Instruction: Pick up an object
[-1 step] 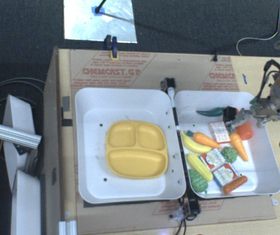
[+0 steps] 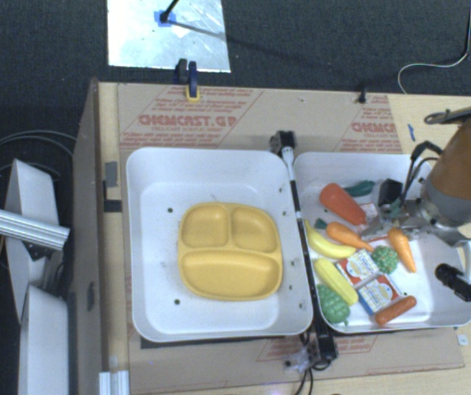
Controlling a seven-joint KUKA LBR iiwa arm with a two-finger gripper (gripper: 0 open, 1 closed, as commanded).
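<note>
Hand [image 2: 392, 214] among toys, bench [image 2: 219, 109] reads "CHEMCAST"

Glossy yellow plastic tray [image 2: 230, 250], smooth white plastic bins [image 2: 157, 179], glossy toy vegetables [image 2: 342, 203].

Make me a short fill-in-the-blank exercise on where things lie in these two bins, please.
1. The yellow tray lies in the ____ bin.
2. The toy food, such as the banana, lies in the ____ bin.
3. The tray has ____ compartments.
4. The arm reaches in from the view's ____.

Missing words: left; right; three; right
</note>
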